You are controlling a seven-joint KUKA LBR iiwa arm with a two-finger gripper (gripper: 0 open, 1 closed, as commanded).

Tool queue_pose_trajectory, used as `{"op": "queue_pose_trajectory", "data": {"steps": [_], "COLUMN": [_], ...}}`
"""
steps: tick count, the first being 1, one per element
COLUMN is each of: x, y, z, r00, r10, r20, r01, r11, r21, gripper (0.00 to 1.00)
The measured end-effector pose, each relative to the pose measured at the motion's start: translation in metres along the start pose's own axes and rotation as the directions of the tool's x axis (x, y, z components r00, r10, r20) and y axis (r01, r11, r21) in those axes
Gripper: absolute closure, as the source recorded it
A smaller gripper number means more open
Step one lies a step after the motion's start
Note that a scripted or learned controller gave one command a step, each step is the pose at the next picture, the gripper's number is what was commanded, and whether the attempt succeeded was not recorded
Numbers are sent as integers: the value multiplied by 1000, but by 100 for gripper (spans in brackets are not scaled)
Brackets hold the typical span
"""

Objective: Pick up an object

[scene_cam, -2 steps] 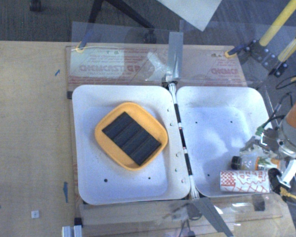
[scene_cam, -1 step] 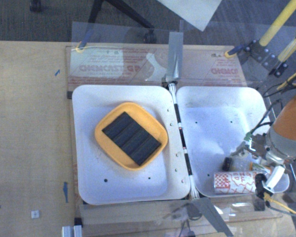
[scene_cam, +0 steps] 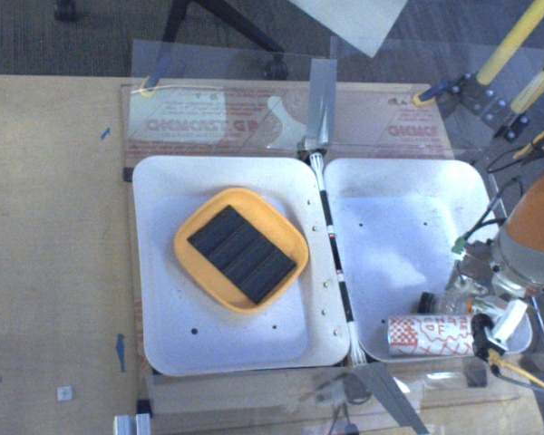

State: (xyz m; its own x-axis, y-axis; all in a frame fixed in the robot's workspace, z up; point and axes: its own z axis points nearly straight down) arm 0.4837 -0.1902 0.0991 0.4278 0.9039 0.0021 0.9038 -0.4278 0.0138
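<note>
Nearest the camera, along the front wall of the right bin point(scene_cam: 408, 216), a cylindrical can point(scene_cam: 430, 335) with a red-and-white pattern lies on its side, its long axis running left to right, touching or just short of the bin's front wall. The gripper point(scene_cam: 470, 308) sits at the can's right end, low over the bin's front right corner, a tangle of metal, a small black part and a white piece around it; whether the jaws are open, closed or on the can cannot be told from here. Above the gripper the arm's orange band point(scene_cam: 531, 220) shows at the right edge, with thin cables running beside it. Rest of the right bin floor is bare white apart from small dark holes. Left bin point(scene_cam: 154, 270), touching the right one along a hinged seam: an orange square dish point(scene_cam: 241, 246), turned diamond-wise, lies flat near the centre, with a black ribbed pad point(scene_cam: 242, 253) seated inside it. Well apart from the can, with the seam between them. Farther back, a clear plastic sheet point(scene_cam: 208, 120) with red lettering on the desk point(scene_cam: 45, 243) behind both bins. Beyond the desk, an office chair base point(scene_cam: 177, 3) on grey carpet, and yellow rods point(scene_cam: 517, 34) at upper right.
</note>
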Motion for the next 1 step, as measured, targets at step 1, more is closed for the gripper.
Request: {"op": "queue_pose_trajectory", "data": {"steps": [1], "x": [40], "y": [-22], "z": [-81], "r00": [982], "r10": [-191], "r20": [0], "r01": [191], "r11": [981], "r21": [14], "gripper": [100]}}
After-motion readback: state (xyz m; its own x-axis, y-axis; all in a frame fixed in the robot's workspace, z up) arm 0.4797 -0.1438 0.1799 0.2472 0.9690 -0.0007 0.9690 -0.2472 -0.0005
